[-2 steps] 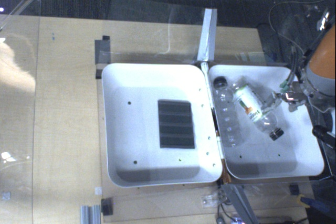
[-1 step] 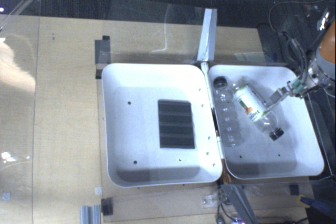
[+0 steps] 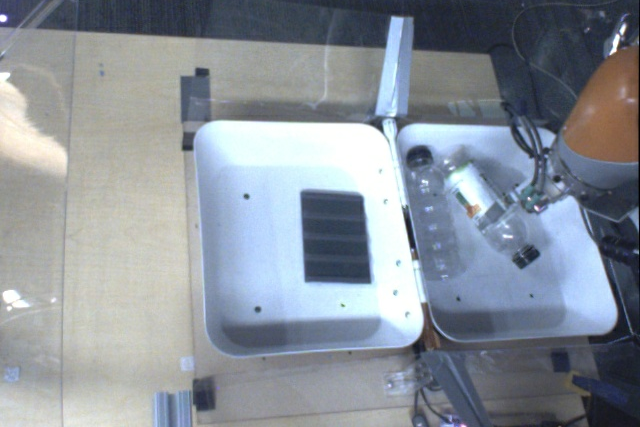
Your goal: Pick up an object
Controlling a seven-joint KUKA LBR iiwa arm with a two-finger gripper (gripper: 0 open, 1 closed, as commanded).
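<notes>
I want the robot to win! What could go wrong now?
The clear plastic bottle looks smooth and round, so it might slip away. The small white bottle with an orange label lies right beside the gripper and other clear things, so the gripper may bump or grab the wrong one.

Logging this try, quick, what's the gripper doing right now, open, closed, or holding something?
Gripper: cannot be told; it sits low in the right bin, against the clear plastic bottles.

Gripper (image 3: 503, 212) low in right bin (image 3: 590, 315), over clear plastic bottles (image 3: 432, 215); dark ridged pad (image 3: 336, 236) flat in left bin (image 3: 230, 215).
</notes>
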